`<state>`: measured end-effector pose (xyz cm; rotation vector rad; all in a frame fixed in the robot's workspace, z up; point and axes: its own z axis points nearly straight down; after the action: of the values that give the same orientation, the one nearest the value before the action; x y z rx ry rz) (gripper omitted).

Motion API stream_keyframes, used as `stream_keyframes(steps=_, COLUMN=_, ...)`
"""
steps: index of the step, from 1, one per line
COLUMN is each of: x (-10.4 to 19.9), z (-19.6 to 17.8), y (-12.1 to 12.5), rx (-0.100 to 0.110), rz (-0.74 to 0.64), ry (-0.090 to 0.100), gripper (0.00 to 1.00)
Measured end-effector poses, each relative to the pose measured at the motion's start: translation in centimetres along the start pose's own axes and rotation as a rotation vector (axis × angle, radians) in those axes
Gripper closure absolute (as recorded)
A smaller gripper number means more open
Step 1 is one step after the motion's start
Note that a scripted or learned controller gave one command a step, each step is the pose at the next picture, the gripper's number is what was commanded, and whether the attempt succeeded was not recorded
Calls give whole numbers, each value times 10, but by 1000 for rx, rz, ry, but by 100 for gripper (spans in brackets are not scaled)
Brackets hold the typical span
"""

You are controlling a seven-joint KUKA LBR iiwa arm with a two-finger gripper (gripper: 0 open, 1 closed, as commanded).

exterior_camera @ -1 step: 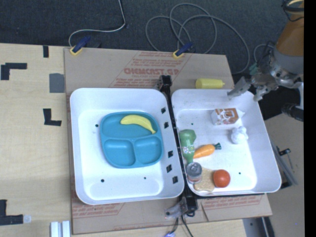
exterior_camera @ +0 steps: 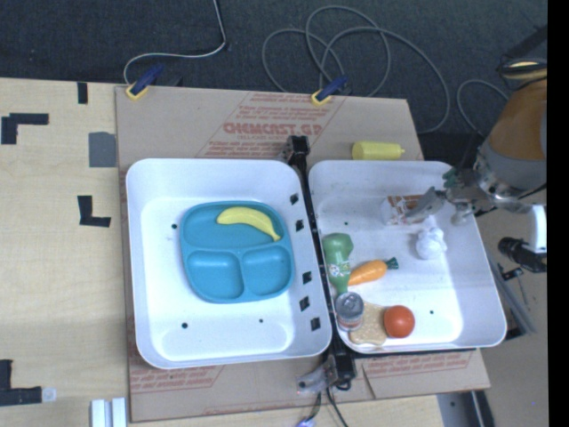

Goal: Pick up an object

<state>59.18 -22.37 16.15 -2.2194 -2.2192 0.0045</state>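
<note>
Over the right bin (exterior_camera: 462, 323), your pincer (exterior_camera: 442, 197) hangs beside the clear packet (exterior_camera: 404, 206); its grip you can't tell. The packet lies just leftward.

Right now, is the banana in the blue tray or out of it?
In. The banana lies in the top compartment of the blue tray, inside the left bin.

Robotics lab: taped bench (exterior_camera: 53, 238), clamped cardboard (exterior_camera: 267, 123), loose cables (exterior_camera: 356, 43).
</note>
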Motion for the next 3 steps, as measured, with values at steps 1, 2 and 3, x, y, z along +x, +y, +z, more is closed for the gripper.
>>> stream_keyframes(steps=1, x=9, z=58, y=58, rx=-3, rz=-1, ry=-2, gripper=0)
stream_keyframes(steps=2, x=22, z=75, y=29, rx=-8, rz=-1, ry=-4, gripper=0)
stream_keyframes(steps=3, x=0, z=68, y=-15, rx=-3, rz=0, ry=-1, gripper=0)
